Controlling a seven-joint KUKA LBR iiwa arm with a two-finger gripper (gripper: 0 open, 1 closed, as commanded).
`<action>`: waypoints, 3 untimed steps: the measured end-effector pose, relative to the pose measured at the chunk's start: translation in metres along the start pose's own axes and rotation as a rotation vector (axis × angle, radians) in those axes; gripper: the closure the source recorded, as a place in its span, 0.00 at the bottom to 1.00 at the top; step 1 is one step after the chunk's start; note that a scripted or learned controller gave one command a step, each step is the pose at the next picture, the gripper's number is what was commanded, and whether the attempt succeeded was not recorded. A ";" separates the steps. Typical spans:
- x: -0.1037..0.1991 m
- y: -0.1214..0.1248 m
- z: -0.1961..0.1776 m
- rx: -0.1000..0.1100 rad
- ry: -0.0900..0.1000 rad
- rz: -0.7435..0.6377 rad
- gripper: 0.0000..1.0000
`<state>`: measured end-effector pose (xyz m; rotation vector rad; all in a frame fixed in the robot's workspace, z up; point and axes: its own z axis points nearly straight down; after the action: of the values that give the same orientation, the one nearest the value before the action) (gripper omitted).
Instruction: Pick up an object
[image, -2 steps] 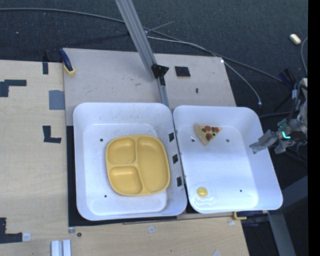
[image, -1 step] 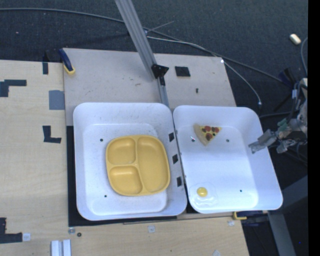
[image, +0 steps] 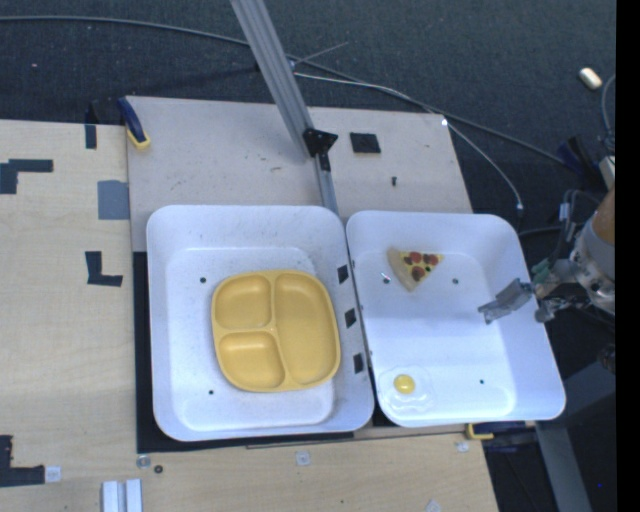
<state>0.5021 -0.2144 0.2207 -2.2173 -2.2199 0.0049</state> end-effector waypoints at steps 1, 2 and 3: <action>-0.004 -0.007 0.061 0.002 0.001 0.002 0.00; -0.002 -0.005 0.105 0.001 0.000 0.001 0.00; -0.001 -0.004 0.093 -0.002 0.001 -0.001 1.00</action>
<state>0.4978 -0.2154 0.1277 -2.2168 -2.2214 0.0022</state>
